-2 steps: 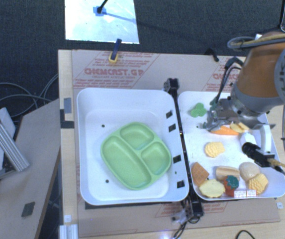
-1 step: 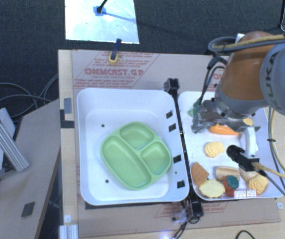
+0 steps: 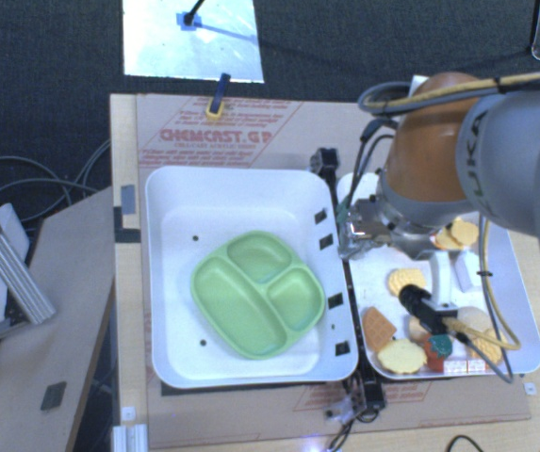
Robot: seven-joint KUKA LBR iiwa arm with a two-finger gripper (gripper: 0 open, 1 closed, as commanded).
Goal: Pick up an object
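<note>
The end effector (image 3: 371, 235) sits low over the right bin's (image 3: 526, 320) near-left part, close to the wall it shares with the left bin (image 3: 177, 217). The grey wrist and orange band cover it from above, so I cannot tell how far open it is, and nothing can be seen in its grip.

The things to pick are small toy foods, all in the right bin. A round tan biscuit (image 3: 406, 280) with a dotted face lies just below the end effector. Nearer the front wall are an orange-brown wedge (image 3: 378, 327) and a pale yellow scalloped disc (image 3: 401, 357), the two touching. A small red piece (image 3: 435, 356) and a teal piece (image 3: 441, 344) lie packed together beside the disc. A yellow piece (image 3: 458, 234) shows partly from under the arm.

The left bin holds a light green plate (image 3: 257, 293) with three compartments, lying flat near its middle. Both bins rest on a brown board printed in red (image 3: 215, 132) on the tabletop (image 3: 73, 252). The arm's bulk blocks the sight of much of the right bin.
</note>
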